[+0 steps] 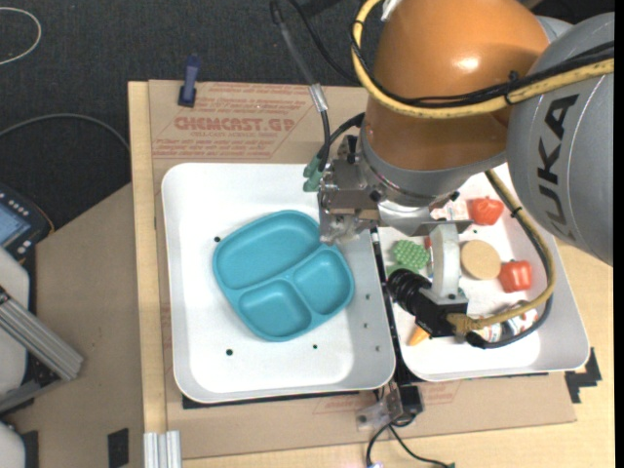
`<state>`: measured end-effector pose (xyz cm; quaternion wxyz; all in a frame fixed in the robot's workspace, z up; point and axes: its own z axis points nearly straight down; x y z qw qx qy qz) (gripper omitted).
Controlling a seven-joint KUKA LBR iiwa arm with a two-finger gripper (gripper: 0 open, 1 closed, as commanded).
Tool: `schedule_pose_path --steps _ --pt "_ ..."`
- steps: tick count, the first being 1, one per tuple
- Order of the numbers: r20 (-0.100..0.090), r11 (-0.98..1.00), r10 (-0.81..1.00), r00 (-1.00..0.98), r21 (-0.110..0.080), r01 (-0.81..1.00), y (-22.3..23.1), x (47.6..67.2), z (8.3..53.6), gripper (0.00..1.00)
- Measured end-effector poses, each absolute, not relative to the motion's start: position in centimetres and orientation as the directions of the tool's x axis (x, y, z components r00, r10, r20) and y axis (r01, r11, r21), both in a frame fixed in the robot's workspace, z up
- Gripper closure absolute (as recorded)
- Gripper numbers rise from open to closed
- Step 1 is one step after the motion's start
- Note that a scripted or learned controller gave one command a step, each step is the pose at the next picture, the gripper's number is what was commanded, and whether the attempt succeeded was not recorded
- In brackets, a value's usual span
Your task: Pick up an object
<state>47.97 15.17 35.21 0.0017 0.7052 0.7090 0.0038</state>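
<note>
The gripper [338, 224] hung low over the seam between the two bins, just at the left bin's [195, 213] right-hand side. The wrist's bulk covered it from above, so whether it stood wide or narrow could not be told, and nothing could be seen held in it.

Closest to it was the blue divided plate [283, 276], lying flat in the left bin. Its upper right rim sat directly under or just beside the gripper, and the body of the plate spread away toward 7 and 8 o'clock.

Farther out, toward 3 and 4 o'clock, the right bin [551, 351] held small things: a green piece [409, 254], a tan disc [480, 259] and two red-orange pieces [515, 276], all apart from the gripper.

Judged from this, the step in hand was the descent onto a target, most likely the plate's rim, with no grasp yet shown. The next move would call for a closing on that thin raised edge and a straight lift. A shallow, smooth plate taken by one corner could easily tip or slip free.
</note>
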Motion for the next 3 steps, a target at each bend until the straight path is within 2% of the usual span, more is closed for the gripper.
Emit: schedule_pose_path --steps 1,2,3 --pt "-0.002 -0.007 1.0 0.007 -0.006 1.0 9.3 49.4 31.4 1.0" --pt "-0.001 -0.004 1.0 0.004 -0.01 1.0 5.2 47.8 22.5 1.0" --pt "0.006 0.007 1.0 -0.007 0.019 1.0 9.7 48.1 39.3 1.0"
